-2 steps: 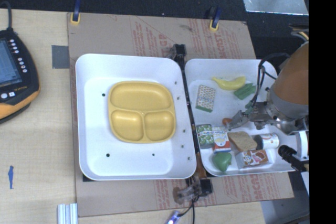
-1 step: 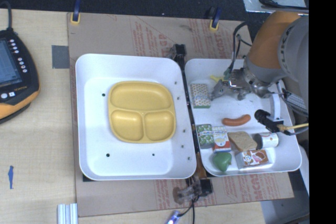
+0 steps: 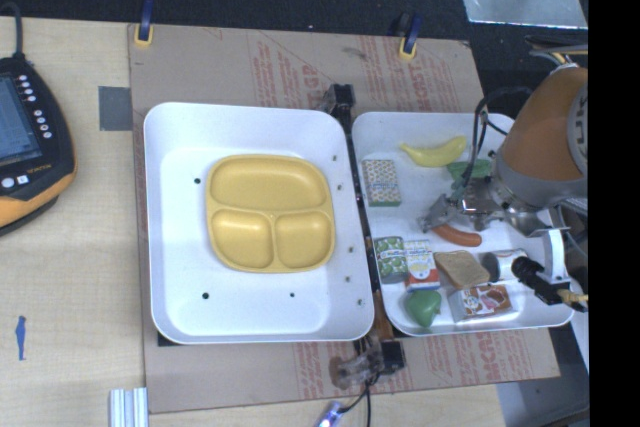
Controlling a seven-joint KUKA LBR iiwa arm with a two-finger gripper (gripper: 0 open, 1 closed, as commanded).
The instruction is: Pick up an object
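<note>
Metal-grey gripper [image 3: 447,212] hangs low in the right bin [image 3: 372,130] just above the sausage [image 3: 460,235]; finger spread unclear.

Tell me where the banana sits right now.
The banana lies at the far end of the right bin, right of the small green-patterned box and just above the gripper.

gripper [image 3: 447,212] low in right bin [image 3: 380,130] | above sausage [image 3: 459,235] | beside banana [image 3: 434,153]
</note>
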